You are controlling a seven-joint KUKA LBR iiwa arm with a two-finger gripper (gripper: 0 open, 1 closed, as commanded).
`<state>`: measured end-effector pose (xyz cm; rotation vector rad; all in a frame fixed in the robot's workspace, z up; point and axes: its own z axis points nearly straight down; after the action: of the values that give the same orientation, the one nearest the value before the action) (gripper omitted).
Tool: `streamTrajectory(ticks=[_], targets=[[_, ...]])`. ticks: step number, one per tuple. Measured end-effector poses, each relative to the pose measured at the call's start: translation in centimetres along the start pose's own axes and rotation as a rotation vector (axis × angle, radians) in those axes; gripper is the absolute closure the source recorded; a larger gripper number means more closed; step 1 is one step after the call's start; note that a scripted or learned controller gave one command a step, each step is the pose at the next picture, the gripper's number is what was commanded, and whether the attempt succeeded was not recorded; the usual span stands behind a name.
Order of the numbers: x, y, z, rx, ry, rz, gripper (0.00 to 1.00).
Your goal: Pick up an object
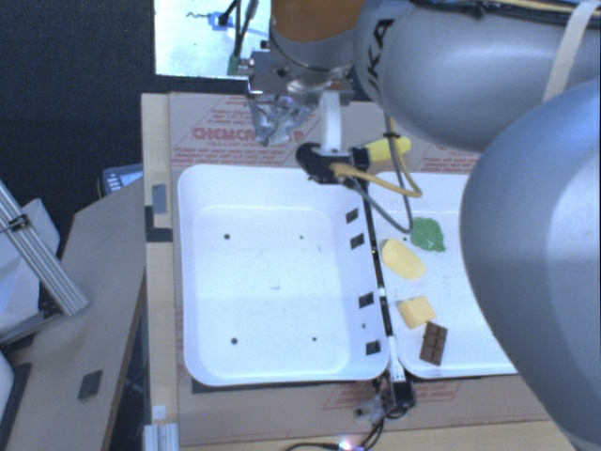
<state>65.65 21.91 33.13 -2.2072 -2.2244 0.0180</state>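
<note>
**Arm Poised at Far Edge as Four Small Pieces Wait in Right Bin**

Seen from the fixed camera above the bench, the grey arm [488, 73] reaches in from the right, its orange band [315, 12] showing above the wrist. The gripper [274, 122] hangs over the printed cardboard [216, 132] just beyond the far rim of the left bin [272, 285]. Nothing can be seen between its fingertips, but whether they stand apart or closed cannot be told from this angle.

The candidates for picking all lie in the right bin [470, 346], close to the divider between the two bins. Farthest sits a green piece [428, 234], lumpy and irregular. Just nearer lies a pale yellow oval piece [403, 259], smooth and rounded. Nearer still rests a yellow block [417, 311], squarish with flat faces, and beside it, toward the near rim, a brown bar [433, 344] scored like chocolate.

All four appear small and light, likely toy food in plastic or foam, and none looks fragile. The yellow block seems the easiest take: flat, parallel sides for the fingers to close across. The oval piece could slip from a pinch on its curved surface, so a grip across its short width looks safest. The brown bar lies flat and thin, leaving little edge to catch. A yellow-sleeved cable [380, 153] trails from the wrist toward the right bin.
</note>
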Motion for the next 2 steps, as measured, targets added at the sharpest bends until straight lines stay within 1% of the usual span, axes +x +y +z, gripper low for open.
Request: streamTrajectory(ticks=[1,2], targets=[[1.2,-1.5,-20.8,-0.034,0.010,0.000,1.00],[-0.8,1.0,-20.4,-0.018,0.003,0.008,1.00]])
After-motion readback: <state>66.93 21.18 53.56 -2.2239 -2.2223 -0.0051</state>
